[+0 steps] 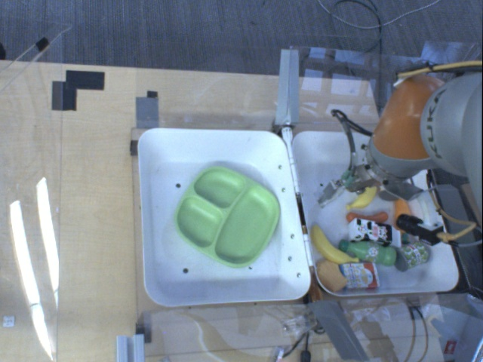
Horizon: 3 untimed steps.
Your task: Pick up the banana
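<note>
Two yellow bananas lie in the right bin. A small banana sits mid-bin, directly under my gripper. A longer banana curves along the bin's left wall, lower down. The gripper hangs low over the small banana with its fingers spread to either side of it, the left finger pointing down-left. It looks open, and the fruit rests on the bin floor rather than being pinched. The grey arm with its orange band comes in from the right and hides the bin's upper right part.
The left bin holds a green divided plate. Crowded at the right bin's front are a green bottle, a black-and-white carton, a can, a tan round item and a red-white box.
</note>
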Available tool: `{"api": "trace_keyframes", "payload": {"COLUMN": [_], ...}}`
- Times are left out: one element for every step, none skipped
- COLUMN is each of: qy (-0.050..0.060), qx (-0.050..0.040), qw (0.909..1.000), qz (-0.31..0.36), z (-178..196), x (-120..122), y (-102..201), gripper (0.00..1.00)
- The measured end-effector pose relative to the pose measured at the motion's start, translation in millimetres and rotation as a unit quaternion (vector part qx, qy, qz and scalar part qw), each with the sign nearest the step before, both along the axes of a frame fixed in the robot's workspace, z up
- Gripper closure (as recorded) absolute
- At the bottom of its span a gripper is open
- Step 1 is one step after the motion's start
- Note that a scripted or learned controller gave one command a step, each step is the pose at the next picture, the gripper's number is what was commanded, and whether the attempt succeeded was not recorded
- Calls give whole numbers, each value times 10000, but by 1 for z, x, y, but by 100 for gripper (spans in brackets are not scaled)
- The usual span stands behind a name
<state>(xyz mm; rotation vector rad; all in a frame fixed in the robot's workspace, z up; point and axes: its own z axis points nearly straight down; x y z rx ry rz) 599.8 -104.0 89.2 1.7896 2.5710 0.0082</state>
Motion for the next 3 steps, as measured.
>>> {"api": "trace_keyframes", "payload": {"qy": [7,-3,-46], "qx": [-5,-3,-1], "qw": [9999,9998,9998], "qz": [-131,192,193], "z": [40,0,13], "x": [27,5,8], "y": [-59,-50,-49], "gripper": [0,0,100]}}
